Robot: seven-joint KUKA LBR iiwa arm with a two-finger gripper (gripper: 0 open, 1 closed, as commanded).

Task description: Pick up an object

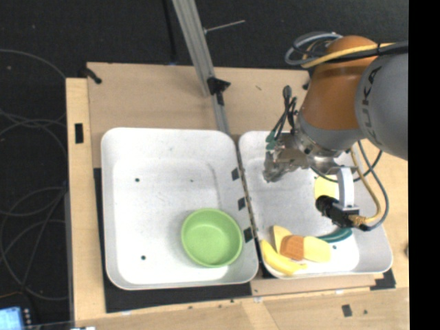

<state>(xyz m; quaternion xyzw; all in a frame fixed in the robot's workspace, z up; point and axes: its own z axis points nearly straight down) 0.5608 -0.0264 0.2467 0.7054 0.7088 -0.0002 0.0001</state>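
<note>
Tan board forms the worktop (148, 95), with dark floor and loose cables (31, 184) off its left edge. On it sits the left bin (151, 177), white and shallow. A light green bowl (212, 236) stands upright in that bin's near right corner, close to the wall shared with its neighbour. A grey metal post (194, 36) slants down from the top of the view and ends just behind the seam between the two bins.

The right bin (292, 201) touches the left one along that seam. The hand (273, 170) hangs over its far left part, pointing down at bare white floor (whether it is apart or together cannot be told from this angle). It is well apart from the bowl and from the cluster near the bin's front wall. That cluster is a curved yellow piece (274, 260) like a banana, an orange-brown block (292, 247) lying on it, and a flat yellow wedge (316, 251) touching the block's right side. A dark green curved piece (339, 237) lies just beside the wedge, too small to name.

Above the hand rises the arm (337, 91), its orange band broad and rounded, the grey casing beyond it to the right.
</note>
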